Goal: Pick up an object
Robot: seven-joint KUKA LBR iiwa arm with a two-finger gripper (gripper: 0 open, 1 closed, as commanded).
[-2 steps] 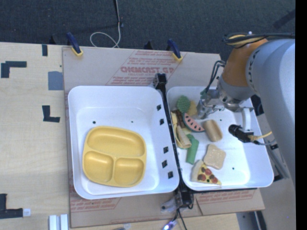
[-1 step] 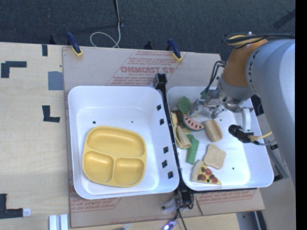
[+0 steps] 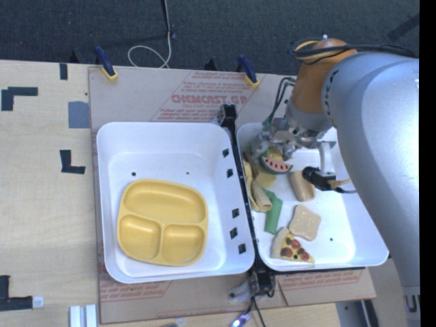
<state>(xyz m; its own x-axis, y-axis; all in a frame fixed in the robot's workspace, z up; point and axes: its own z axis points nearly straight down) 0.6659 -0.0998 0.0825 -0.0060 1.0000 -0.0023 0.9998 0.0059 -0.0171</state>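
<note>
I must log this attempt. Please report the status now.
Pincer low over right bin's far corner, by watermelon slice. Nothing seen held. Banana, pizza, toast crowded nearby.
</note>
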